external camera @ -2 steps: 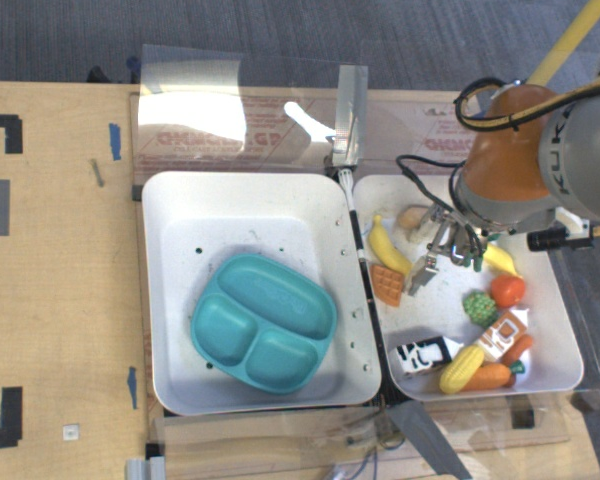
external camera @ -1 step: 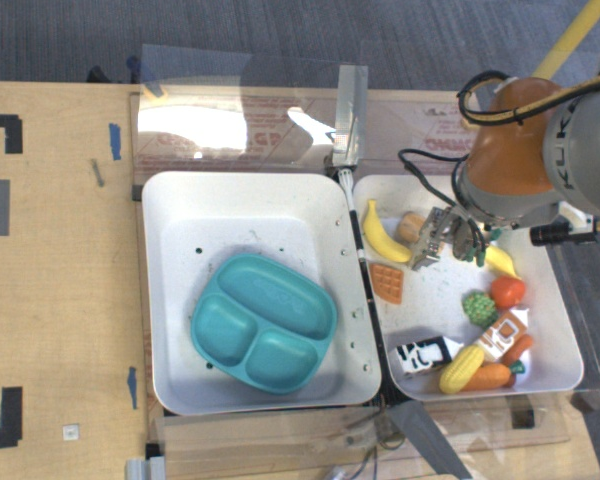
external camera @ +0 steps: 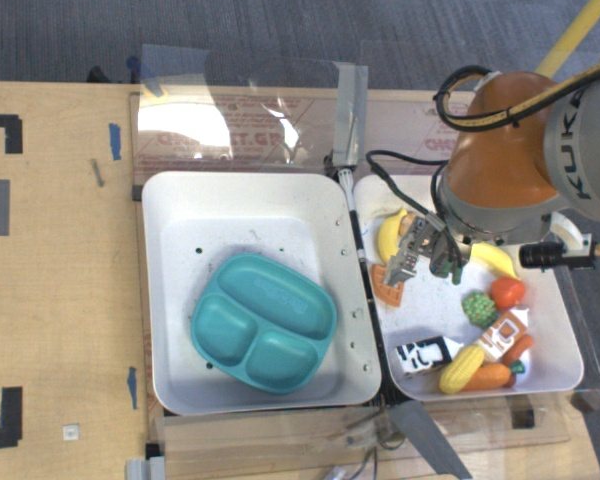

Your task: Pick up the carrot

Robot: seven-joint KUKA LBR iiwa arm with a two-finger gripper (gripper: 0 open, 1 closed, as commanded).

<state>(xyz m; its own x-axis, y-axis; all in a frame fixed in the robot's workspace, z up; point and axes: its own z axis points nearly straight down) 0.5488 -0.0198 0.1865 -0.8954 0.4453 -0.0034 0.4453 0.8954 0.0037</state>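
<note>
Near the front edge of the right bin (external camera: pixel 570 368), the carrot (external camera: pixel 492 375) lies on its side, pressed between a yellow corn cob (external camera: pixel 461 366) on its left and a small carton (external camera: pixel 500 337) just above it. A small green piece sits at its right end. This crowding is the main risk: fingers that come down here can close on the corn or the carton together with the carrot, or push the carrot against the bin wall so that it slips out. The carrot is also smooth and tapered, so I judge that a pinch near its thin end can squeeze it away.

The end effector (external camera: pixel 427 253) hangs over the back-left part of the same bin, beside a banana (external camera: pixel 389 236) and above an orange waffle-like piece (external camera: pixel 388 286). Its fingers stand a little apart and hold nothing. The carrot is well apart from it, toward the front and to the right in the view. Between them lie the broccoli (external camera: pixel 480 308) and a tomato (external camera: pixel 507 292), so a low path across the bin can knock these. A black and white card (external camera: pixel 423 353) lies left of the corn.
</note>
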